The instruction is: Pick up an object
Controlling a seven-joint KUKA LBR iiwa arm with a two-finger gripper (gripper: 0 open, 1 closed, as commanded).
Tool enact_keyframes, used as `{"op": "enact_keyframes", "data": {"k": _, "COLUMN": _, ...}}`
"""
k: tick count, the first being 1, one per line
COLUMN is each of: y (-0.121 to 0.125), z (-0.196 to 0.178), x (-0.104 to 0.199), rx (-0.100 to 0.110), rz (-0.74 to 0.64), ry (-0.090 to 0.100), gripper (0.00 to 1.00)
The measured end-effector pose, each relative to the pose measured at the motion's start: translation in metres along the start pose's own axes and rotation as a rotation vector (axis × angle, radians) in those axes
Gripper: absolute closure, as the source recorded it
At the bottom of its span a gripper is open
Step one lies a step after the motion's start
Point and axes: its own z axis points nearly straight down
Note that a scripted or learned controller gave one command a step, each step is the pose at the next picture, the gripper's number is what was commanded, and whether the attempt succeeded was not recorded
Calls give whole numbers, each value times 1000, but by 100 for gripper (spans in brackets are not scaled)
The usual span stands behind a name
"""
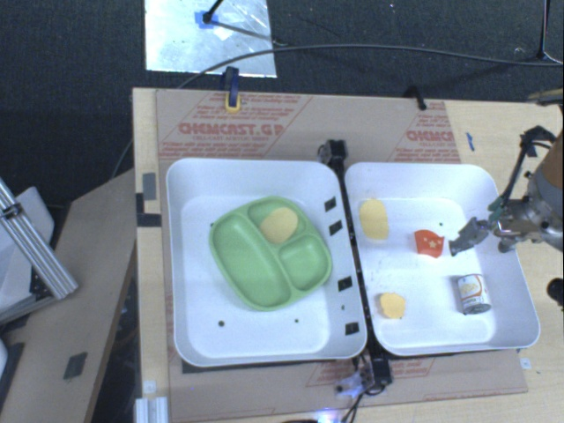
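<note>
A small red object [428, 242], flat and angular, is seen in the right bin [520, 311]. The gripper [464, 237] is positioned just beside it; its grip cannot be told.

Two white bins sit side by side on a tabletop [291, 117] covered with brown sheet printed in red letters. The left bin [189, 236] holds a green divided plate [256, 267] with a yellow lump [279, 225] in its upper compartment. Black clips [336, 228] line the seam between the left bin and the right bin [502, 324]. A blue and yellow clamp [231, 89] grips the tabletop's far edge. A shiny foil square [176, 25] lies on the dark floor [62, 77] beyond. An aluminium rail [35, 245] slants at far left.
</note>
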Motion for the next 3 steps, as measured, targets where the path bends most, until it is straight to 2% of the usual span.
{"op": "enact_keyframes", "data": {"k": 1, "y": 2, "z": -6, "x": 0, "rx": -12, "rz": -3, "ry": -3, "gripper": 0}}
{"op": "enact_keyframes", "data": {"k": 2, "y": 10, "z": 54, "x": -3, "rx": -7, "rz": -1, "ry": -1, "gripper": 0}}
{"op": "enact_keyframes", "data": {"k": 3, "y": 6, "z": 115, "x": -1, "rx": -7, "rz": -1, "ry": 0, "gripper": 0}}
